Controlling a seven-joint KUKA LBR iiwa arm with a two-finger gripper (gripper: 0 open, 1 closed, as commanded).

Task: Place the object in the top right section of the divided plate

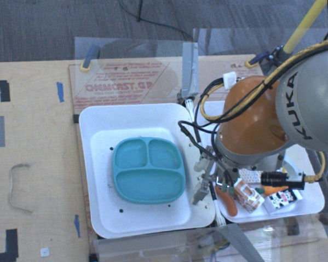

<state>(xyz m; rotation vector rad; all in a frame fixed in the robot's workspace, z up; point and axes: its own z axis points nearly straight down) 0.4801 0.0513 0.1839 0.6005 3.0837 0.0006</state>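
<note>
Two white bins sit on the desk: the gripper [206,187], jaws unreadable, hangs over their shared rim, the teal divided plate [149,169] to its left.

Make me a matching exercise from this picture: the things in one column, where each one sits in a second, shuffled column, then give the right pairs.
Things
1. divided plate
2. orange carrot-like toy
3. bent wire
4. arm's orange band

Places
A. on the bare bench, left of both bins
B. in the left bin
C. above the right bin, over its contents
D. lying in the right bin near its left edge

Pairs: 1-B, 2-D, 3-A, 4-C
</note>
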